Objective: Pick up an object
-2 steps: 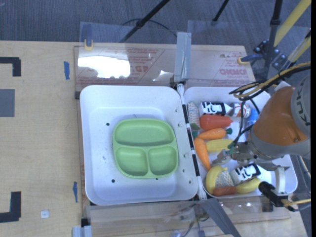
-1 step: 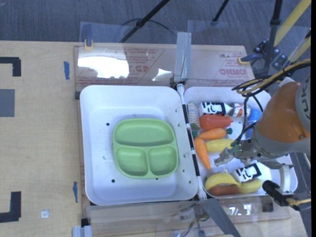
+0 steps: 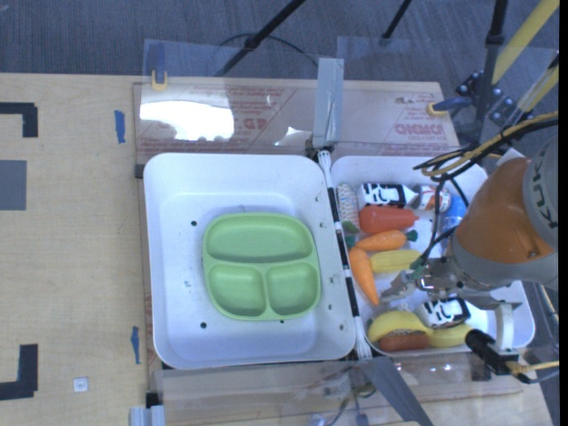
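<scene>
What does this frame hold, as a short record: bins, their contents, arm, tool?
left bin: one green divided plate, lying flat
right bin: crowded with toy food, including carrots, a corn cob, a banana
arm: reaches in from the right, over the right bin
tool: low among the toy food; finger state cannot be told
grasp: none visible

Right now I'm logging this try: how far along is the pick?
Done: the arm has reached over the right bin, its gripper low among the toy food. In hand: nothing I can confirm; the carrots and banana lie in the bin. Left: grasp and lift. The green tray sits in the left bin.
</scene>
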### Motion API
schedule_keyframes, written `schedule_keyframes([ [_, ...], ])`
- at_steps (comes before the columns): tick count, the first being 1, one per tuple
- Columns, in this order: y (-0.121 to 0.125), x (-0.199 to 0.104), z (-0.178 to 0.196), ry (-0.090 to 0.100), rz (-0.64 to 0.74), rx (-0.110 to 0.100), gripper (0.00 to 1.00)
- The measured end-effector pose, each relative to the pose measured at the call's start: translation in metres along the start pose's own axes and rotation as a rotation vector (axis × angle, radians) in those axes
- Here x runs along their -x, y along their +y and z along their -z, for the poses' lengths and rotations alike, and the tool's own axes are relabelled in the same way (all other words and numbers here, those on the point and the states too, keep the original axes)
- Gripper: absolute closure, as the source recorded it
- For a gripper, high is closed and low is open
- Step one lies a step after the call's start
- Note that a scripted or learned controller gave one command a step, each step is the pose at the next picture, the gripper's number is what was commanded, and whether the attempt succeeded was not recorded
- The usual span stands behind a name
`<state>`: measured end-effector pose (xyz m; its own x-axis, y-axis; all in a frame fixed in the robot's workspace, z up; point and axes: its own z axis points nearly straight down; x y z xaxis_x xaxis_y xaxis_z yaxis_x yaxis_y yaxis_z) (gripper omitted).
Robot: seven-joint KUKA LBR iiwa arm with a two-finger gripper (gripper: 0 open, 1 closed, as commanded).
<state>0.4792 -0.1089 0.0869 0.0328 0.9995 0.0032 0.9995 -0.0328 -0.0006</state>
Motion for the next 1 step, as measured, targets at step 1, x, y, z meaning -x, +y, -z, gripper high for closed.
schedule_keyframes([
  [1, -0.0002, 0.0016, 0.0104, -0.003, -0.004, 0.003, 1.0],
])
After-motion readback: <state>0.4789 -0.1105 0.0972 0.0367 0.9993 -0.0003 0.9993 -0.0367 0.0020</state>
